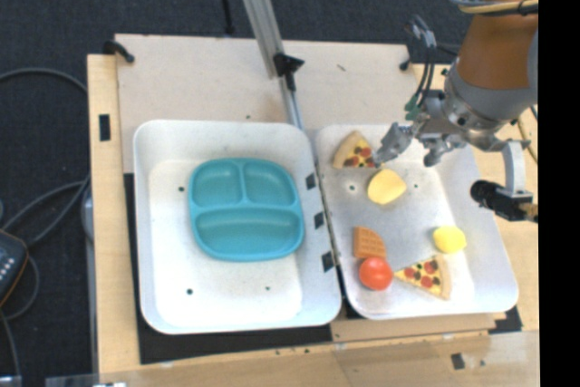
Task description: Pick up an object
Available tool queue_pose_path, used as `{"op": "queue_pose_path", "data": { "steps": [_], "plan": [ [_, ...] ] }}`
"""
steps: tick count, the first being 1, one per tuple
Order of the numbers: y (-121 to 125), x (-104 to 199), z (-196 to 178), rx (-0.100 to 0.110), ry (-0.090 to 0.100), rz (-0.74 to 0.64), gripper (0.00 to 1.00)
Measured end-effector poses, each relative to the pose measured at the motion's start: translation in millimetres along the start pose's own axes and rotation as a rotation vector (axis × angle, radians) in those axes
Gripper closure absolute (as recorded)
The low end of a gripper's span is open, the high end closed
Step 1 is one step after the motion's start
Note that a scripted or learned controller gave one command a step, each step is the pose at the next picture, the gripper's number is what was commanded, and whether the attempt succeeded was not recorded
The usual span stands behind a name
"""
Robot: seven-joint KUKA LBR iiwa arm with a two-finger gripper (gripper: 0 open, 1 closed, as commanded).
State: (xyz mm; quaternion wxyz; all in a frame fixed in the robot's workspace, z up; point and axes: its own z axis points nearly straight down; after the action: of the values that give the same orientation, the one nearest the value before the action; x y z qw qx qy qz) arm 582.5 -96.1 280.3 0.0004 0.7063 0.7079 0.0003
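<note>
Camera view is showing the tool [412, 148] hanging over the right bin [485, 222], its two fingers spread apart with nothing between them. It is hovering just beyond the yellow piece [387, 188], probably lining up a grab. Beside that piece, a pizza slice [353, 152] is lying toward the blue tray [246, 208]; a tomato [375, 273] is sitting nearer the bench [181, 82] front.

I have one fixed camera, mounted above the desk [181, 86] and tilted down at a slant, far enough back to take in both white bins: the left bin [154, 222] and the right bin [480, 231]. The arm [494, 50] enters from my right side.
</note>
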Motion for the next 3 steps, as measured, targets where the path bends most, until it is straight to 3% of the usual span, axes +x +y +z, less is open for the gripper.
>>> {"op": "queue_pose_path", "data": {
  "steps": [1,3],
  "plan": [
    [0,0,0,0.0,0.0,0.001,0.0],
    [2,-10,120,0.005,-0.001,0.004,0.0]
  ]
}}
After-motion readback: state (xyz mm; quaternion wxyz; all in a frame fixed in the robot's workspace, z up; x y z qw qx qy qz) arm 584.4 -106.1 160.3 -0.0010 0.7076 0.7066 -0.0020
